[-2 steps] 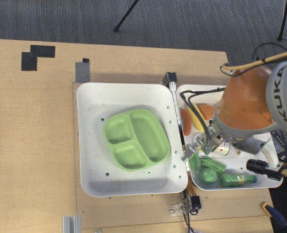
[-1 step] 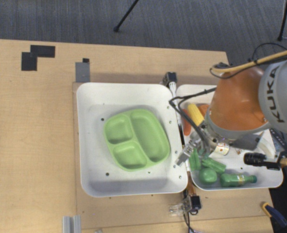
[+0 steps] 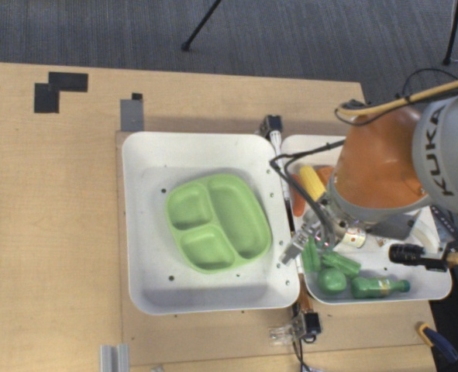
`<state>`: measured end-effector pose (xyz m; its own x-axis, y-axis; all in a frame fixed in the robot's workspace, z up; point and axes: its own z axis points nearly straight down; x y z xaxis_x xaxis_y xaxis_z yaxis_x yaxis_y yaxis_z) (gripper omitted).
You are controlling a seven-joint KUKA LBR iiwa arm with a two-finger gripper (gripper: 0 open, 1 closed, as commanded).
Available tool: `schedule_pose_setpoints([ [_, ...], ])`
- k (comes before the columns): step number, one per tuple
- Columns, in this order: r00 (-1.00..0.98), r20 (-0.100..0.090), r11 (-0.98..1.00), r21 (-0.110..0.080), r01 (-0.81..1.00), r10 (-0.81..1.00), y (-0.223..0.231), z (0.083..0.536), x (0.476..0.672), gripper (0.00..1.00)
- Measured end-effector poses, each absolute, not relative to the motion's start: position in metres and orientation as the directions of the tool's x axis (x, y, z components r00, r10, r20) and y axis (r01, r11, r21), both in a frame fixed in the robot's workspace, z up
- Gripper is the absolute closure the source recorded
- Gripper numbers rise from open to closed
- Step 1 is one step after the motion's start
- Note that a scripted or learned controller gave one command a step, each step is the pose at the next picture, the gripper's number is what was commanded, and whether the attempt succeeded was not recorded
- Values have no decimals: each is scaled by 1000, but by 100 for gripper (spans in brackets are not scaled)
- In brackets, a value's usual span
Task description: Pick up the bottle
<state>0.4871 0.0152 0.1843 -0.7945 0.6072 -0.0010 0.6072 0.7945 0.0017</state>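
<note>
A green bottle [image 3: 379, 287] with a yellow label lies on its side near the front edge of the right bin [image 3: 438, 289]. My gripper [image 3: 309, 242] hangs low over the left front part of that bin, close to the wall between the two bins. It is to the left of the bottle and a little behind it, apart from it. Under the gripper lie other green items [image 3: 335, 270]. The orange wrist band and grey arm hide much of the right bin.
The left bin [image 3: 147, 208] holds a green divided plate [image 3: 217, 222]. In the right bin a yellow corn-like piece [image 3: 312, 181] lies at the back left, and a red-orange item [image 3: 291, 204] rests against the left wall. Bare wooden bench surrounds both bins.
</note>
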Motion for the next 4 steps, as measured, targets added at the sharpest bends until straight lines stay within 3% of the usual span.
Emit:
schedule_pose_setpoints([
  [1, -885, -2, 885, 2, 466, 466, 6, 185, 487, 0],
  [2, -885, -2, 885, 2, 466, 466, 6, 184, 487, 0],
  [3, -980, -3, 980, 1, 201, 201, 9, 185, 487, 0],
  [4, -980, -3, 980, 2, 201, 201, 9, 185, 487, 0],
])
